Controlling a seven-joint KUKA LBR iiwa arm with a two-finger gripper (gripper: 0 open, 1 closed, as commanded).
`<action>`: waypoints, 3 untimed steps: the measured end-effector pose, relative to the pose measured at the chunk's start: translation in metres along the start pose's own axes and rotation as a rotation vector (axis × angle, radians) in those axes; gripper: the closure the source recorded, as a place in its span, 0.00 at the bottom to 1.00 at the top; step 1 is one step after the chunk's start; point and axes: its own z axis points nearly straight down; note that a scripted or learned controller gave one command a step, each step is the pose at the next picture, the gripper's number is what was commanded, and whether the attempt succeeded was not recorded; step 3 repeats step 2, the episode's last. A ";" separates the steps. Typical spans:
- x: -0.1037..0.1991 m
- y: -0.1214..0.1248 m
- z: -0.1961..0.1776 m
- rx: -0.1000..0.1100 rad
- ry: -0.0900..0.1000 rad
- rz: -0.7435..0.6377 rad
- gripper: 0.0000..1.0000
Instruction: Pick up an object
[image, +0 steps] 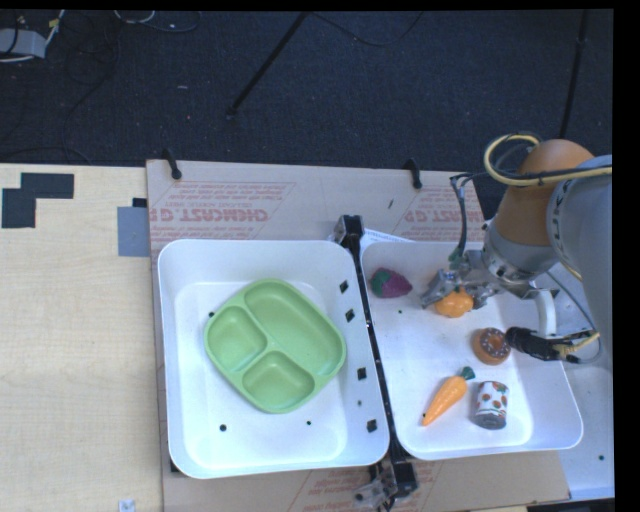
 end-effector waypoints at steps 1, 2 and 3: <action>0.000 0.000 -0.011 -0.001 0.000 -0.001 1.00; -0.001 0.000 -0.053 -0.006 -0.001 0.003 1.00; -0.001 0.000 -0.053 -0.006 -0.001 0.003 1.00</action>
